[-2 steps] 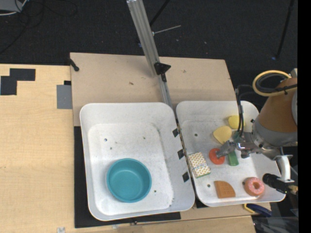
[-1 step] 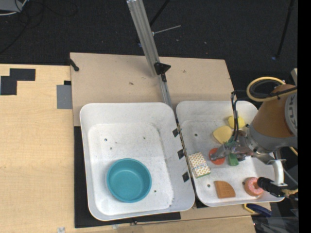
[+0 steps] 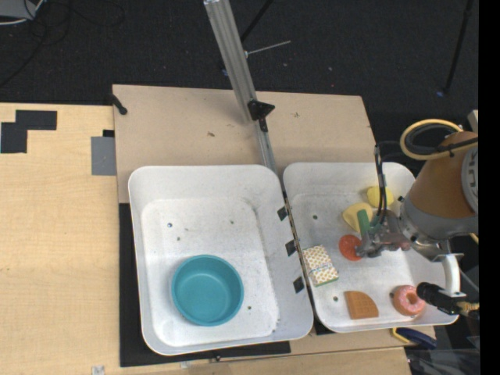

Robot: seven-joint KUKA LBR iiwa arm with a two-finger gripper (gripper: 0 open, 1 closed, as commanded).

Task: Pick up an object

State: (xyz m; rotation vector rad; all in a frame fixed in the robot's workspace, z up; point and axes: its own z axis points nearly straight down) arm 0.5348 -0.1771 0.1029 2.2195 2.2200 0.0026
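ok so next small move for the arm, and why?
Probably a short descent onto the red piece. The gripper sits low in the right bin, right beside that piece and the yellow one, and nothing shows as held. Those two items crowd each other, so it should centre on the red one first.

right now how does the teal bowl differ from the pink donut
The teal bowl is far larger than the pink donut. The bowl sits in the left bin, the donut in the right bin near its front right corner. Both look round.
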